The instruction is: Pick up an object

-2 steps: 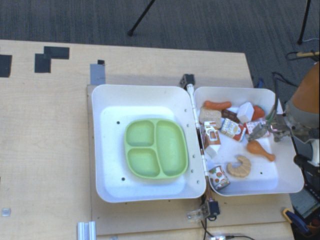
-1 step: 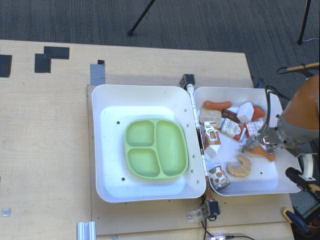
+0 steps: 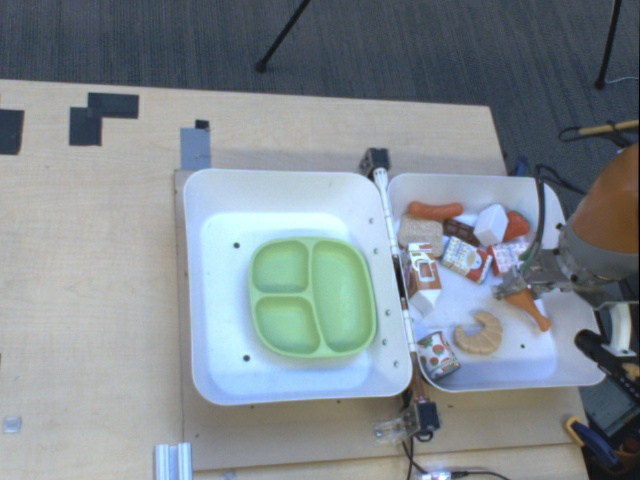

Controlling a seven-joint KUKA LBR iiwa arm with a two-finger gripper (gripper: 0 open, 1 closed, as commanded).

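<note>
The right bin (image 3: 570, 368) holds several toy foods. Among them are an orange sausage (image 3: 435, 210), a bread slice (image 3: 421, 233), small cartons (image 3: 460, 256), a croissant (image 3: 480, 334), a small can (image 3: 437, 356) and an orange carrot (image 3: 537, 311). My gripper (image 3: 516, 288) reaches in from the right and sits low in this bin, at the carrot's upper left end and beside a red-and-white packet (image 3: 505, 258). Nothing visibly hangs from it. The grey wrist (image 3: 590, 263) covers part of the bin's right side.
The left bin (image 3: 215, 268) holds a green divided plate (image 3: 312, 298). A raised divider (image 3: 392, 258) runs between the two bins. Wooden bench surface spreads to the left, and tripod legs stand on the carpet behind.
</note>
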